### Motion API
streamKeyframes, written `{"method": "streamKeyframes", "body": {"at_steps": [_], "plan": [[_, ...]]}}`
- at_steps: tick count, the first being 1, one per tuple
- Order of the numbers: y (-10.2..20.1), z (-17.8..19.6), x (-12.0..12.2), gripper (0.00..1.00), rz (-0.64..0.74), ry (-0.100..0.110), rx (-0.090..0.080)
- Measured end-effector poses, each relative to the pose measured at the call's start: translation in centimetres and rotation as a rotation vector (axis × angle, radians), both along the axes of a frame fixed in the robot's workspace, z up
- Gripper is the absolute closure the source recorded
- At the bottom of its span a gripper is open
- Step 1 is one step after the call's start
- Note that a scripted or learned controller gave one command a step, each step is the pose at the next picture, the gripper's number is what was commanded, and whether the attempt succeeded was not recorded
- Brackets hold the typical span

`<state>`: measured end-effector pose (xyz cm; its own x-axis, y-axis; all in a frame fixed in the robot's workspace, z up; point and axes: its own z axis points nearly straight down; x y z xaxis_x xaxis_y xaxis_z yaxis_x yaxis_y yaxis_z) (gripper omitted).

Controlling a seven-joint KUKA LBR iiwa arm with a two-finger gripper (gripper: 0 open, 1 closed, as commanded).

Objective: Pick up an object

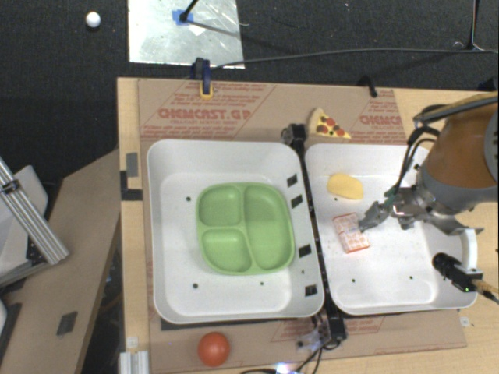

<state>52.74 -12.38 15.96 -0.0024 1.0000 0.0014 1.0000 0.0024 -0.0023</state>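
A: How far along is the pick?

B: Not done, I'd say. The hand (369, 217) sits low in the right bin (390, 291), its tip just beside the small red-and-white packet (352, 233), which lies flat on the bin floor. Whether they touch, I cannot tell.

A: Has it got hold of anything?

B: Nothing shows between its fingers, and how far they are spread is too small and dark to make out. Lifting something clear is all left to do.

A: What else could it take?

B: A yellow lump (345, 185) lies near the packet, toward the back of the same bin. The left bin (175, 287) holds a green divided plate (245, 227).

A: Anything in the way?

B: Not much. The packet has open floor around it. A pizza-slice toy (329, 125) rests on the surface behind the bins, and a red ball (213, 348) in front, both well apart from the hand.
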Motion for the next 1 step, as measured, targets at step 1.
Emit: {"method": "streamKeyframes", "body": {"at_steps": [1], "plan": [[0.28, -4.14, 0.23, 0.0, 0.0, -0.002, -0.001]]}}
